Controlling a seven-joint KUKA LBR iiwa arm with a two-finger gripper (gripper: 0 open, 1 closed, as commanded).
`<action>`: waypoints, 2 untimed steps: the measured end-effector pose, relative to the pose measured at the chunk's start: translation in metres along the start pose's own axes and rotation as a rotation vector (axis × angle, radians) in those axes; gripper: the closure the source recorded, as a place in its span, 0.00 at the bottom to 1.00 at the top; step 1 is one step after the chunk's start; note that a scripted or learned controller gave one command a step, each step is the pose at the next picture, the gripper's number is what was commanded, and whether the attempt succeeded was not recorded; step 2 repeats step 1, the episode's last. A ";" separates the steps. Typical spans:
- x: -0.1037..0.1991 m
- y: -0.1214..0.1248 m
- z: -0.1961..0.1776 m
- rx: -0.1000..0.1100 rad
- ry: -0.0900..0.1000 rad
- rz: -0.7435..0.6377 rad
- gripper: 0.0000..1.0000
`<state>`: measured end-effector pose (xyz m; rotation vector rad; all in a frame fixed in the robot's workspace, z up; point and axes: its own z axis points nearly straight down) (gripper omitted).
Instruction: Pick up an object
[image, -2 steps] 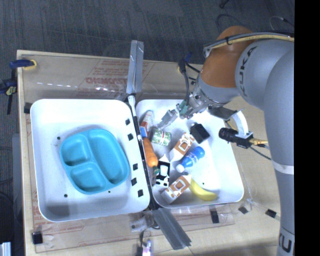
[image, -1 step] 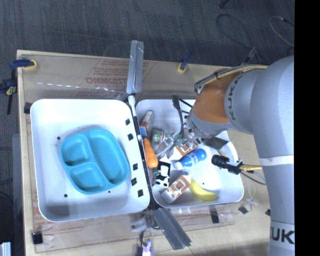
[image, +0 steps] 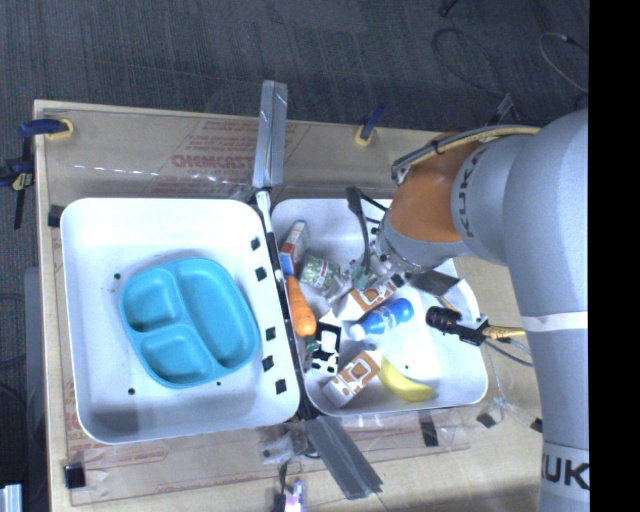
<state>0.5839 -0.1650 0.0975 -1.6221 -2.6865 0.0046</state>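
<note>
- Two shallow white bins sit side by side on the bench: the left bin (image: 90, 400) and the right bin (image: 470, 372).
- One blue divided tray (image: 188, 321) lies in the left bin, three compartments showing, tilted a little against the bin's sides.
- Down the left wall of the right bin lies an orange carrot (image: 300, 309), with a slim tube (image: 291, 246) with a red end just above it.
- Near the middle of the right bin lies a blue and white bottle (image: 384, 316), on its side, slanting up to the right.
- A brown and white patterned box (image: 352, 374) lies at the lower middle, with a yellow banana (image: 408, 383) touching its right side.
- A second patterned box (image: 371, 296) lies just above the bottle, partly under the arm.
- A small green, mottled object (image: 316, 270) lies near the upper middle of the right bin; I cannot tell what it is.
- The grey arm (image: 520, 200) with its orange band (image: 428, 206) reaches in from the right and bends down over the upper part of the right bin.
- The gripper (image: 372, 268) is low among the clutter beside the second patterned box; whether it is spread, pressed together or pinching anything cannot be told, since the wrist covers it.
</note>
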 end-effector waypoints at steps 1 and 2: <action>0.029 -0.030 -0.098 -0.003 -0.001 0.023 1.00; 0.029 -0.030 -0.098 -0.003 -0.001 0.023 1.00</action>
